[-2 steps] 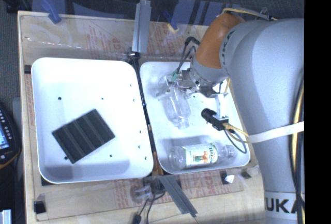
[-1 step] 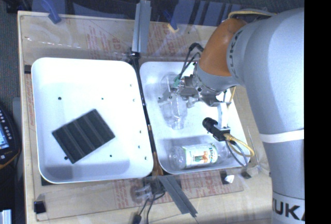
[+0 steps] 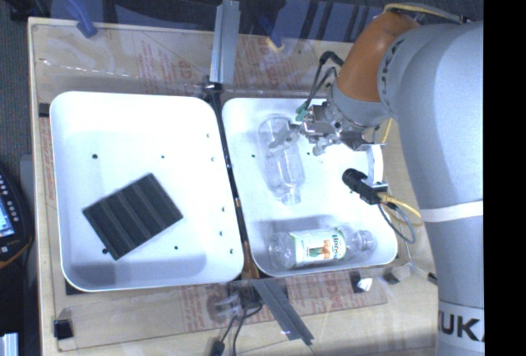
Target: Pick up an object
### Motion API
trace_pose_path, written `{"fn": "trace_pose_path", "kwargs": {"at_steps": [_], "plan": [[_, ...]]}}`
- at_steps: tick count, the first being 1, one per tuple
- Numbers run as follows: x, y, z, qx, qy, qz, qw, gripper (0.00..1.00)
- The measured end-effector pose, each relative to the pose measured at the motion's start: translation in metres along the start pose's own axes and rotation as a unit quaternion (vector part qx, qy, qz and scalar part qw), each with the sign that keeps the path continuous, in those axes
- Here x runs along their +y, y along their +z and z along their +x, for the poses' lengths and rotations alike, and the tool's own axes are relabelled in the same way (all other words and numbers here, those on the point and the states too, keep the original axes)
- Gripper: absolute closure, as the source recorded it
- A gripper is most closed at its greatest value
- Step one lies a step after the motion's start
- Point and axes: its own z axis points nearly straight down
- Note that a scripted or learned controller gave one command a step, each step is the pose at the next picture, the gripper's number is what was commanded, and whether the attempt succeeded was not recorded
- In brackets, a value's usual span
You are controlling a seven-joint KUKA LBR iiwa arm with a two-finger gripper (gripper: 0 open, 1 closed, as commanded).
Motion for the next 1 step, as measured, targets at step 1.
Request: {"fn": "trace_pose_path", "kwargs": {"at_steps": [1], "plan": [[-0.0241, 0.0402, 0.0087, 0.0, -0.043, 0.001, 0.9991, 0.0]]}}
